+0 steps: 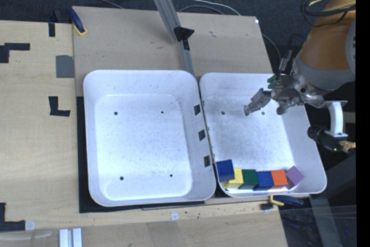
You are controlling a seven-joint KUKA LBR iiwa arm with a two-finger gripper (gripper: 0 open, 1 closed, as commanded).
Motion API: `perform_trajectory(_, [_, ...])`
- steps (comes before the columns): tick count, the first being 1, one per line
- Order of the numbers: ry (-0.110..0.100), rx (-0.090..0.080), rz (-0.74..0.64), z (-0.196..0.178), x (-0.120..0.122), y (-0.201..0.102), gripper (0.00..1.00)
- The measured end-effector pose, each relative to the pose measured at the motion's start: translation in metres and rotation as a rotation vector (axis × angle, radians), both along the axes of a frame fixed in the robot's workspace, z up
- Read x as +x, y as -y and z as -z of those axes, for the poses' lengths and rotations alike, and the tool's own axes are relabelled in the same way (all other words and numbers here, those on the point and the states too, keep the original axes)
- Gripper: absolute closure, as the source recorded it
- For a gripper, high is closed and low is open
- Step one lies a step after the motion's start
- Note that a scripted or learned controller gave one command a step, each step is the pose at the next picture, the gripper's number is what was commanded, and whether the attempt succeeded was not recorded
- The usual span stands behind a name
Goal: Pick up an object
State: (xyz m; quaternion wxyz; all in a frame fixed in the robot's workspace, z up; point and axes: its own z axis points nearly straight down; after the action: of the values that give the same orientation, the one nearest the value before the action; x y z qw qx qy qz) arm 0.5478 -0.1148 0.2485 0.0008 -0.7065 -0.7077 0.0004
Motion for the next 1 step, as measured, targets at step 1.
perform_trajectory(1, [-0.001,0.001,-0.002,-0.0096,0.0,-0.0009,1.0])
